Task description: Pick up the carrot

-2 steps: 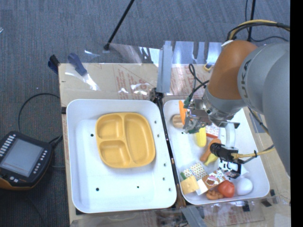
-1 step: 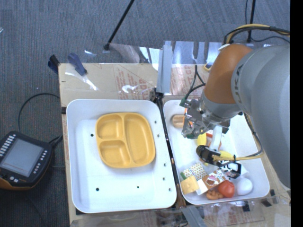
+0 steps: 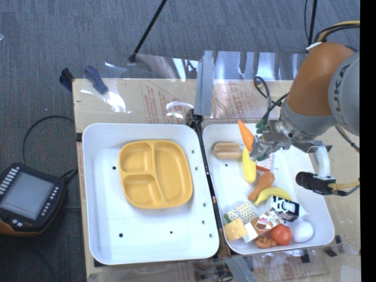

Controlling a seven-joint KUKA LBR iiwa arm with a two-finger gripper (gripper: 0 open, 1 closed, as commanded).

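The carrot (image 3: 245, 134) is a slim orange cone lying at the back of the right bin (image 3: 305, 157), slanting from upper left to lower right. My gripper (image 3: 258, 152) hangs low over the bin just right of and below the carrot's lower end, very close to it. The wrist body hides the gripper's tip, and whether it touches the carrot is unclear. A yellow oblong food piece (image 3: 249, 167) lies directly beneath the gripper.
The right bin also holds a bread roll (image 3: 227, 151), an orange drumstick-like piece (image 3: 260, 187), a banana (image 3: 274, 194), a tomato (image 3: 281, 234), a white egg (image 3: 303, 232) and several small packets. A yellow divided plate (image 3: 155, 173) sits in the left bin (image 3: 100, 216).
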